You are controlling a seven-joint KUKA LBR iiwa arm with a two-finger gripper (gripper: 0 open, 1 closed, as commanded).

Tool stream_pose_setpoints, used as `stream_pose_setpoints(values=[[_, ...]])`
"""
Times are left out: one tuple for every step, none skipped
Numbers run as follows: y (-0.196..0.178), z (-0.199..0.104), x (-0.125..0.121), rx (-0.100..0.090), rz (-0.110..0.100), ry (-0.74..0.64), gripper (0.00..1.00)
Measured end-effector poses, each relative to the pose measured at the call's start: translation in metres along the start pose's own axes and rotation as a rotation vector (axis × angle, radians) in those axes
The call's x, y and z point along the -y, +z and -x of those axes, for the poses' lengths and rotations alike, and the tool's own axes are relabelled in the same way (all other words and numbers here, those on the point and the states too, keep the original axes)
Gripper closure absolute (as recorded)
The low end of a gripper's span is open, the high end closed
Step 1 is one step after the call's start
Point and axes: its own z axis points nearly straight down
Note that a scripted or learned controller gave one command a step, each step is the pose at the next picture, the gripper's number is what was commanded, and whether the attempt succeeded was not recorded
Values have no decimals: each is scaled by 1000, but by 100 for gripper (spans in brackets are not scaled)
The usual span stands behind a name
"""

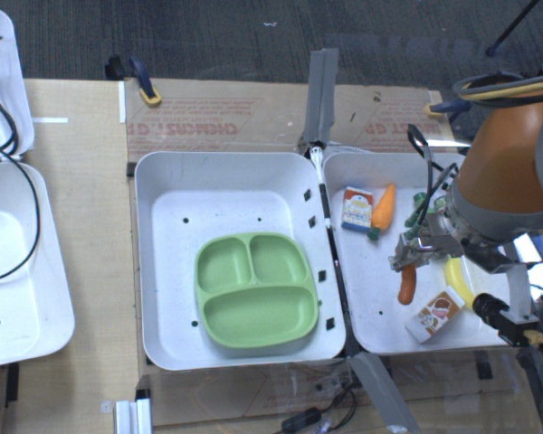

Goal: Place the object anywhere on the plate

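Bins sit side by side on my bench: the left bin (154, 242) carries the green plate (256, 289) with three compartments, all bare, and the right bin (380, 324) carries the toys. I see the arm (507, 165) over the right bin, with the gripper (412, 256) low near a small sausage (406, 287). Its state I cannot tell (the view is too small there). Further in this bin are a carton (357, 209), a carrot (383, 208) just beside it, a second carton (435, 316) and a banana (459, 282).
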Motion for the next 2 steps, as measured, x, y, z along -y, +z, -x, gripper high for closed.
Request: stream_pose_setpoints(values=[[39, -74, -3, -1, -2, -207, 100], [39, -74, -3, -1, -2, -207, 0]])
